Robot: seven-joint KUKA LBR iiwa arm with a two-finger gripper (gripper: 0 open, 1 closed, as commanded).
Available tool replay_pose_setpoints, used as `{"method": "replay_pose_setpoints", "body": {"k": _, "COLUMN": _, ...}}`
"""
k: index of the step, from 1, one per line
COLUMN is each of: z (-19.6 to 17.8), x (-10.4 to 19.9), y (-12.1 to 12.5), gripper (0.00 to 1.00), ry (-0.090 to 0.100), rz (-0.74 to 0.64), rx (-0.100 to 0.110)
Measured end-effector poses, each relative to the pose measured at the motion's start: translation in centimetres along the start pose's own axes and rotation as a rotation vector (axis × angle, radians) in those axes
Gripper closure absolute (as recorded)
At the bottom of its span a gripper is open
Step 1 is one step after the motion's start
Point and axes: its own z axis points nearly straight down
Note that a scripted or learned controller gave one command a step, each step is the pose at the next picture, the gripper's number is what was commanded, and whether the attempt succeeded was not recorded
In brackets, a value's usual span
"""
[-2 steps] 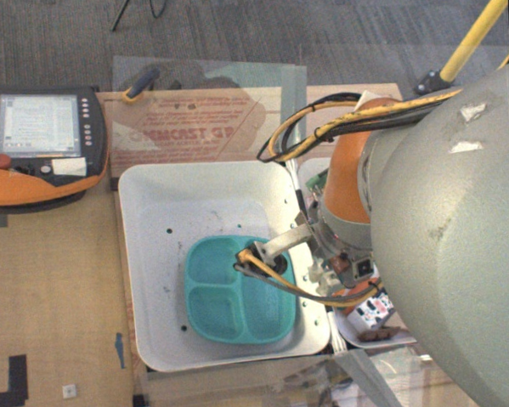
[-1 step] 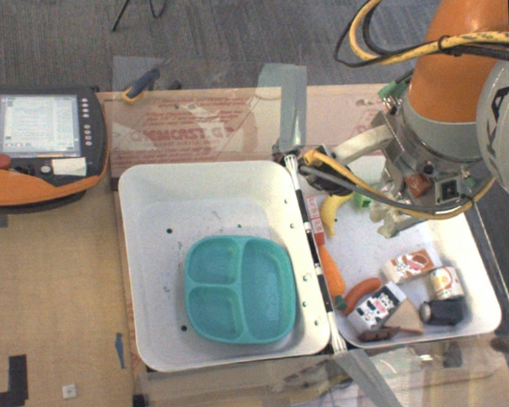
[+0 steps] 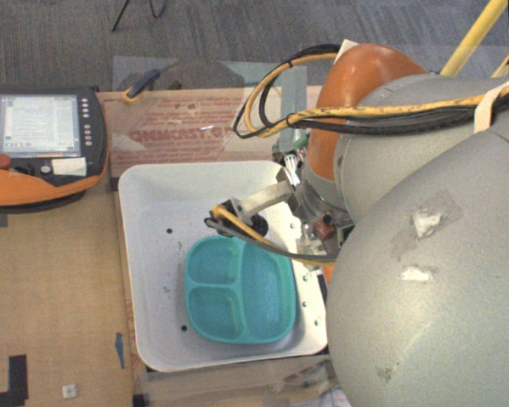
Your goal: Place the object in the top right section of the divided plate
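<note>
A teal divided plate [image 3: 239, 291] lies in the lower middle of the left white bin [image 3: 150, 238]. It has two small sections on its left and one large section on its right. My gripper [image 3: 312, 238] hangs just past the plate's upper right corner, largely hidden beneath the grey wrist and orange band. A small reddish-brown bit [image 3: 324, 230] shows by the gripper; I cannot tell what it is or whether it is held. The plate's sections look bare.
The arm's big grey body [image 3: 427, 257] covers the right side of the view and the second bin. An orange and grey teach pendant [image 3: 39, 146] rests at the upper left on the bench. Yellow cables [image 3: 266, 96] loop above the wrist.
</note>
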Motion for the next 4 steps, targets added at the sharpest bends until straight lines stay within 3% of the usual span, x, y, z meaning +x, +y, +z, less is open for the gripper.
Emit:
{"method": "replay_pose_setpoints", "body": {"k": 2, "z": -1.9, "x": 0.1, "y": 0.2, "gripper": 1.00, "ry": -0.001, "rz": 0.006, "rx": -0.002}}
{"method": "replay_pose_setpoints", "body": {"k": 3, "z": 1.3, "x": -0.8, "y": 4.8, "gripper": 1.00, "ry": -0.003, "rz": -0.030, "rx": 0.002}}
{"method": "replay_pose_setpoints", "body": {"k": 4, "z": 14.4, "x": -2.1, "y": 2.3, "gripper": 1.00, "ry": 0.000, "rz": -0.006, "rx": 0.005}}
